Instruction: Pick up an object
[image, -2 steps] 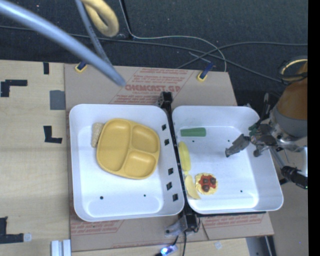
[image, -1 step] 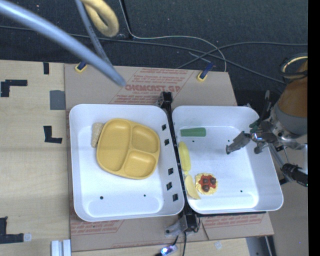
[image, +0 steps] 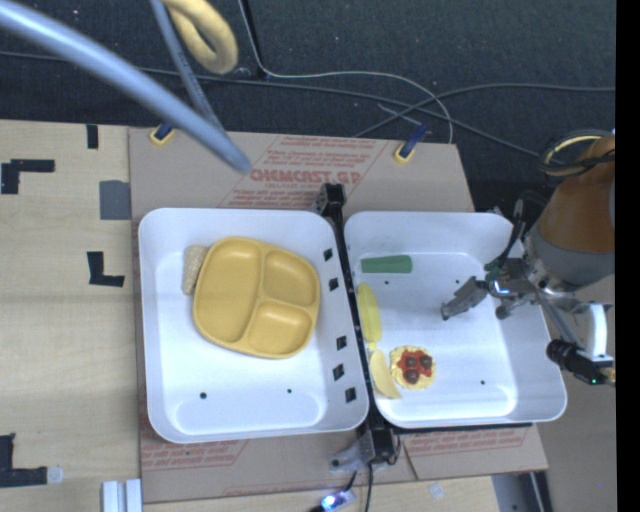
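Yellow three-compartment plastic plate (image: 256, 297), smooth, rounded, left bin (image: 170, 400).

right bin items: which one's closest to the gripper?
The green block by the right bin's far wall lies slightly closer to the gripper than the pizza toy near the front; the yellow pieces hug the divider, farther left.

Below me, two white bins sit side by side on a brown cardboard sheet (image: 300, 170) printed with red lettering; the left bin (image: 170, 400) and the right bin (image: 540, 405) touch along a black divider strip (image: 345, 320). The cardboard lies on a pale wooden tabletop (image: 60, 330) marked with black tape pieces. Black cables (image: 400, 95) trail across the dark floor beyond it.
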